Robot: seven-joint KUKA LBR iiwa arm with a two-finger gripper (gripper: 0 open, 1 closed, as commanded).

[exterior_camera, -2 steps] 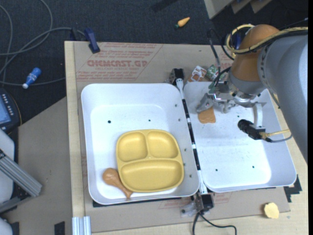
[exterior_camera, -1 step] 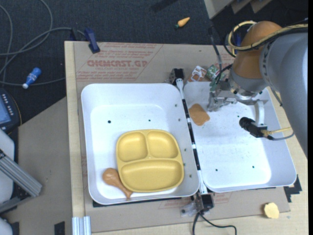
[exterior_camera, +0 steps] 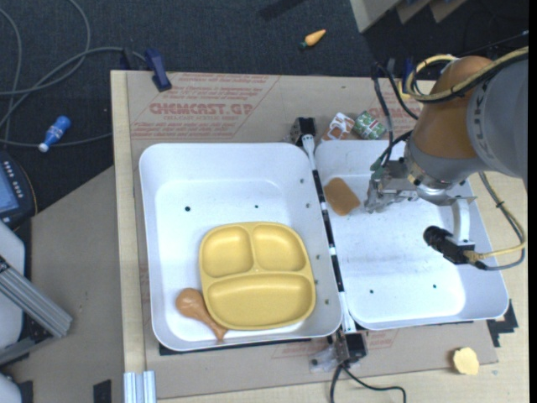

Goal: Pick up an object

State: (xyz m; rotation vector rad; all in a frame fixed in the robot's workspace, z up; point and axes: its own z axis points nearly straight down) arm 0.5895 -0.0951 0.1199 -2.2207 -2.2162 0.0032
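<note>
- Yellow chunk (exterior_camera: 464, 360) on bench edge (exterior_camera: 126, 225), nearest.
- Divided yellow plate (exterior_camera: 255, 275) in left bin (exterior_camera: 159, 183); right bin (exterior_camera: 403, 300) beside.
- Brown disc (exterior_camera: 341, 196) just left of gripper (exterior_camera: 375, 198); opening impossible to tell.
- Dark carpet (exterior_camera: 75, 23), cables behind.

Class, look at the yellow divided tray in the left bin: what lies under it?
An orange drumstick-shaped toy pokes out from under the yellow divided tray's lower-left corner. The rest under it is covered.

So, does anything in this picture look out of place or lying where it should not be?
Yes. A yellow piece lies on the bench outside the right bin, and an orange item and a blue bottle lie on the floor.
</note>
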